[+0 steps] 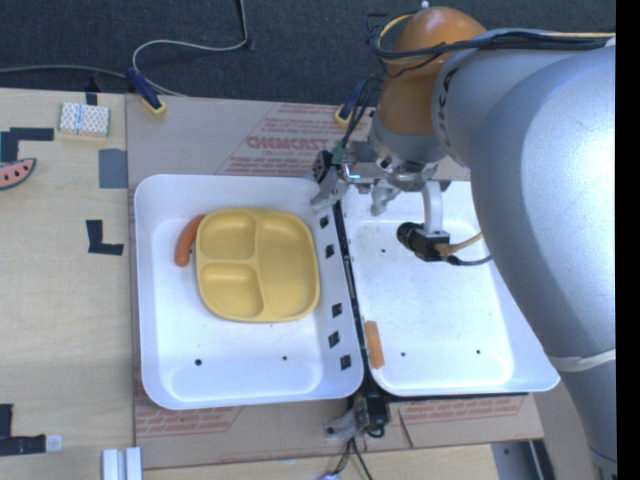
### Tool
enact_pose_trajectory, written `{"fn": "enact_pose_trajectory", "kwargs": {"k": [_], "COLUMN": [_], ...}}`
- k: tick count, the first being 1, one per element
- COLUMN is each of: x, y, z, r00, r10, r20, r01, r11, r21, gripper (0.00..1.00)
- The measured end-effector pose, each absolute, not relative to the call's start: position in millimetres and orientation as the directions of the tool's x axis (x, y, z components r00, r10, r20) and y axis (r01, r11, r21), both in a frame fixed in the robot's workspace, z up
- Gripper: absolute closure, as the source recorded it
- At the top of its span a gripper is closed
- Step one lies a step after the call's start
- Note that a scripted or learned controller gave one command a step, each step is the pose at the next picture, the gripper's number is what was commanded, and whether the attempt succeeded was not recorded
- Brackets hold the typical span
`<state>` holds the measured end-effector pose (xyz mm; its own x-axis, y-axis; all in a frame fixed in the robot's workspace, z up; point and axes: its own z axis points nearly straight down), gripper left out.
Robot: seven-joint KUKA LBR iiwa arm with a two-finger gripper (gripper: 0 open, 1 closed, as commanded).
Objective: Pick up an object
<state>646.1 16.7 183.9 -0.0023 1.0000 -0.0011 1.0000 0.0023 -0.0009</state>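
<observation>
The claw [385, 200] hangs over the far edge of the right bin [440, 318]; I cannot tell its state. A yellow divided plate [258, 264] lies in the left bin [170, 358] with an orange sausage [185, 241] touching it. Another orange piece [373, 343] lies in the right bin's near-left corner

Even bright overhead light, soft shadows, mild glare on white bins [160, 368], slight blur.

White bins [160, 268] (cardboard [200, 138] beneath)
</observation>
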Motion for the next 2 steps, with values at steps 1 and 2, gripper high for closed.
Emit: {"fn": "enact_pose_trajectory", "kwargs": {"k": [1,2], "x": [646.1,646.0], "y": [16.7,17.1], "z": [193.6,193.5], "r00": [-0.003,-0.004], "r10": [1.0,1.0], "r20": [-0.004,-0.004], "r01": [1.0,1.0], "r11": [0.003,0.004], "r21": [-0.002,-0.002], "gripper": [1.0,0.0]}}
